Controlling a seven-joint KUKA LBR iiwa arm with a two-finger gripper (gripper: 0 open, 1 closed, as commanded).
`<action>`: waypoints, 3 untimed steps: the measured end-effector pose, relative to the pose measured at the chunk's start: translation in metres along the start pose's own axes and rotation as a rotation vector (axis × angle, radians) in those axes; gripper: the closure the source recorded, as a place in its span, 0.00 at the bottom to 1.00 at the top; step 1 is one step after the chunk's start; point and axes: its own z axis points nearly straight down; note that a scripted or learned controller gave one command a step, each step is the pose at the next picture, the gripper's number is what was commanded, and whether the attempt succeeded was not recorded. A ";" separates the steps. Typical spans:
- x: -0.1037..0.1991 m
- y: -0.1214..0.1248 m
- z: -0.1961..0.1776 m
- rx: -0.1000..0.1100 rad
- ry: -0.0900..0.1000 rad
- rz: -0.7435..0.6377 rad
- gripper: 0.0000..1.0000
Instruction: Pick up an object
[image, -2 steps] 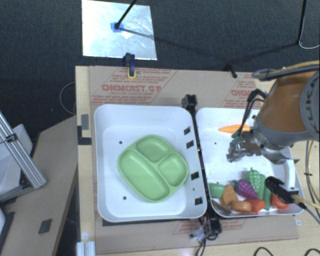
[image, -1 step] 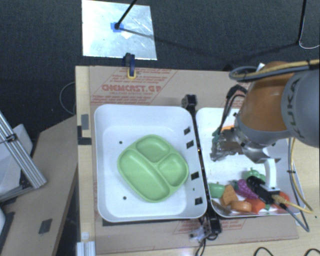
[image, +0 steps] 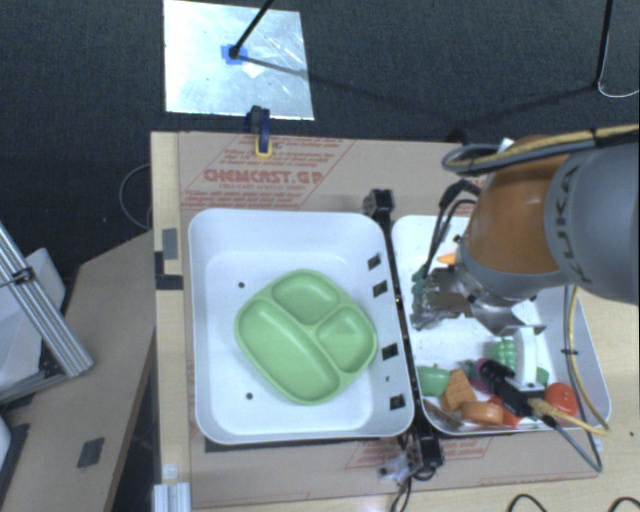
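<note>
while our arm (image: 545, 215) is covering the right bin (image: 405, 240), we cannot tell how our gripper (image: 432, 300) is set.

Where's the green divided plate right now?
The green divided plate lies in the left white bin, near its centre, across the divider from the toy pile in the right bin.
</note>
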 end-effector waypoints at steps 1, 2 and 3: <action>0.000 0.009 -0.018 0.000 0.000 0.000 1.00; -0.007 0.006 -0.014 0.000 0.000 0.005 1.00; 0.003 0.006 -0.019 0.000 0.000 0.001 1.00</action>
